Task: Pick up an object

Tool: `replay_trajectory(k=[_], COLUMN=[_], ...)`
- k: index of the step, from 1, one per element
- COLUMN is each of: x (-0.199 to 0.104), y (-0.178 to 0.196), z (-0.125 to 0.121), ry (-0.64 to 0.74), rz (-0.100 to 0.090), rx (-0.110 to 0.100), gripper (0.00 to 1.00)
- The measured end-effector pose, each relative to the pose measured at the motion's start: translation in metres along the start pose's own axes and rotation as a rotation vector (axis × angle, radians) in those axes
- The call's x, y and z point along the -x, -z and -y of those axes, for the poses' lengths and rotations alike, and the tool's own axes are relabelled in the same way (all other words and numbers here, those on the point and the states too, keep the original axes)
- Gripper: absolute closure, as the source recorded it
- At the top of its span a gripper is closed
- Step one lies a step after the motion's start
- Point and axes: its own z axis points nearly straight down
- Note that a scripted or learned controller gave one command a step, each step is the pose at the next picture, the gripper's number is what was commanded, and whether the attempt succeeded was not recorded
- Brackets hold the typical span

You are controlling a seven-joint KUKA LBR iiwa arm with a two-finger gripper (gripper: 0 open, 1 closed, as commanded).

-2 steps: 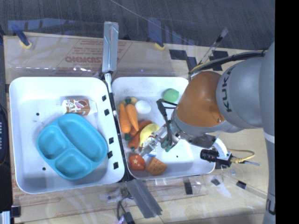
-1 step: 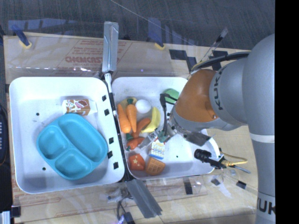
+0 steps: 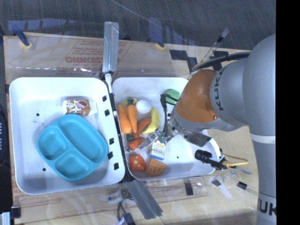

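Looming closest to the lens, the grey arm (image 3: pixel 243 97) with its orange band fills the right of the frame and bends down over the right bin (image 3: pixel 187 170), so its wrist hides most of what sits beneath it. Its gripper (image 3: pixel 164 136) seems to reach down near the centre of that bin, just beside the yellow banana (image 3: pixel 154 121) and a small carton (image 3: pixel 158 150); whether it is spread or closed, or has hold of anything, cannot be told from this slant. Likely targets crowd the bin's left half: carrots (image 3: pixel 128 118), a white egg (image 3: pixel 143 107), a strawberry-like red piece (image 3: pixel 137 162) and a waffle-like block (image 3: pixel 155 167), packed touching one another against the dividing wall. That packing leaves little room to slip in beside any one item; the lower right floor of the bin looks more open. At the frame's left, the other bin (image 3: pixel 28 93) carries a blue divided plate (image 3: pixel 71 146) and a small brown box (image 3: pixel 77 107), well apart from the arm.
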Motion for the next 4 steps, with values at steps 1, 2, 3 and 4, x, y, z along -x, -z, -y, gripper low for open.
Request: replay_trajectory(k=[1,2,3,4], x=[-0.02,-0.02,-0.006,0.008], y=[0.102,0.099,0.039,-0.001], z=[-0.068,-0.066,-0.056,-0.073], ry=[-0.147,-0.148,0.13,0.043], rz=[0.0,-0.003,-0.007,-0.002], rx=[0.001,-0.005,-0.006,-0.003], gripper=[0.0,0.0,0.0,0.0])
